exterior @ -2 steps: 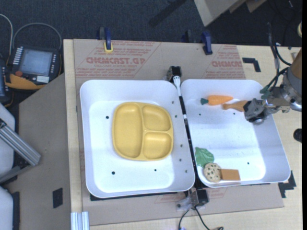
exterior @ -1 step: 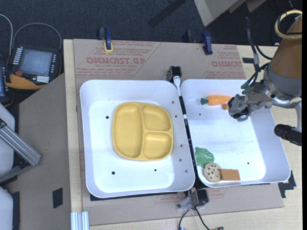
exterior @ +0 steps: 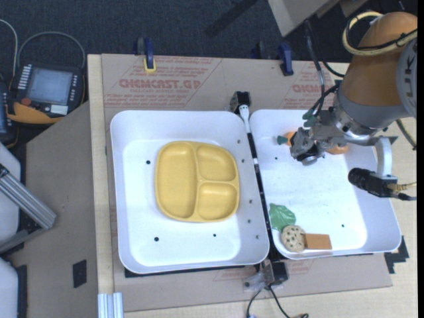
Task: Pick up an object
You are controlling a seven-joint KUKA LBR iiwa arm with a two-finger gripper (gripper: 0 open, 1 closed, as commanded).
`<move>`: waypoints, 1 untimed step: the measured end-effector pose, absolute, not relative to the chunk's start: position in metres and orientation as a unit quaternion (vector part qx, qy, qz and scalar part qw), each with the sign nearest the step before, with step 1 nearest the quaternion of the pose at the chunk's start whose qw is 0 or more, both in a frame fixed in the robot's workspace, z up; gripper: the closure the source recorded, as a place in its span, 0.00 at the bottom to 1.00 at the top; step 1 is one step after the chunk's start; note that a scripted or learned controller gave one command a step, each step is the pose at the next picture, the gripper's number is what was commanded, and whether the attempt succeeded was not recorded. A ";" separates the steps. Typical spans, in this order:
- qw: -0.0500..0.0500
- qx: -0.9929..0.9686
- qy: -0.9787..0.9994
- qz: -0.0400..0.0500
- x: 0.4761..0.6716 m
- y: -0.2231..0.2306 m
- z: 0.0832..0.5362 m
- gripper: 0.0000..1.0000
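Overhead, tool (exterior: 305,152) beside orange piece (exterior: 289,138)

- A flat brown cardboard-covered bench top (exterior: 199,78) is seen.
- Two shallow white plastic bins, left (exterior: 126,197) and right (exterior: 371,237), are set side by side on it.

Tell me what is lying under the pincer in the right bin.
An orange thing pokes out on both sides of the pincer, on the right bin floor. Its middle is covered, so I cannot name it.
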State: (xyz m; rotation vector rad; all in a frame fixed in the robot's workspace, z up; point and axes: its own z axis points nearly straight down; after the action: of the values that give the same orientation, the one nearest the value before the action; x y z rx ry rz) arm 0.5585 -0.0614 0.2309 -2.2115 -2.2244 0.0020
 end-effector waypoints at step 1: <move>0.002 -0.705 -0.709 0.001 0.560 -0.005 0.220 1.00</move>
State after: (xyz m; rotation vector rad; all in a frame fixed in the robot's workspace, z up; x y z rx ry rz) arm 0.5595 -0.0055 0.2196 -2.2122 -2.2241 0.0026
